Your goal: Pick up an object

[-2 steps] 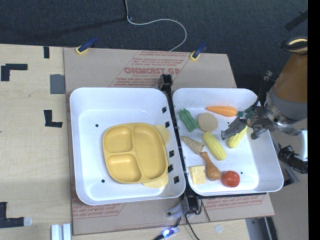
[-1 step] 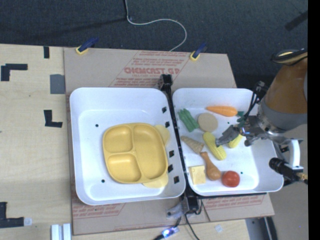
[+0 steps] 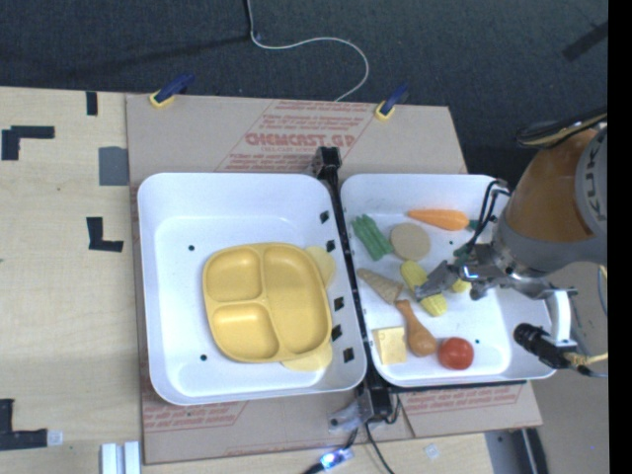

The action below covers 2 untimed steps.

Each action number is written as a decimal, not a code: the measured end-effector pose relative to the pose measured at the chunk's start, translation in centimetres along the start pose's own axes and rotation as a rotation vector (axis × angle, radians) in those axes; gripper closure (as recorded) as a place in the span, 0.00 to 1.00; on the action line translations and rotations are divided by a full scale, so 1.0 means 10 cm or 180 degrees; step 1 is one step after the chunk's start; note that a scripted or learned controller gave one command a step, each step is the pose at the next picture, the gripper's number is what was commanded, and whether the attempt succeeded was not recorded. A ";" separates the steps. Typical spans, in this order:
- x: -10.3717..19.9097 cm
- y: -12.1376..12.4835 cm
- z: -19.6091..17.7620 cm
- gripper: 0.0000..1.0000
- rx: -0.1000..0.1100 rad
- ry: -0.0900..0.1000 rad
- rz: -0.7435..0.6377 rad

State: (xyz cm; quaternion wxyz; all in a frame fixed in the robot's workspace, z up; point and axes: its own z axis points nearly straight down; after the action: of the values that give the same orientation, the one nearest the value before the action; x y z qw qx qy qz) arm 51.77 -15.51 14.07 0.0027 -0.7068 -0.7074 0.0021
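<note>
I see a small yellow corn-like toy (image 3: 433, 305) lying in the right white bin (image 3: 494, 358), just beside a yellow-green piece (image 3: 413, 276). The gripper (image 3: 441, 282) sits right over them; I cannot tell how its jaws stand. A red toy tomato (image 3: 455, 353) lies nearby, and a yellow divided plastic plate (image 3: 265, 300) rests in the left white bin (image 3: 168, 265).

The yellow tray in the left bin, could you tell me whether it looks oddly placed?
Yes: the yellow tray sits askew in the left bin, turned off its walls, and rests over pale yellow pieces poking out at its right and lower edges.
</note>
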 end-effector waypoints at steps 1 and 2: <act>0.01 -0.01 0.54 0.00 -0.0002 0.0001 -0.0001; 0.01 -0.01 0.41 1.00 -0.0007 0.0002 -0.0003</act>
State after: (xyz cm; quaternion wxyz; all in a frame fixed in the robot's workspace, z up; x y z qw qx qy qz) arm 51.69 -15.36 9.93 0.0021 -0.7064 -0.7078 0.0011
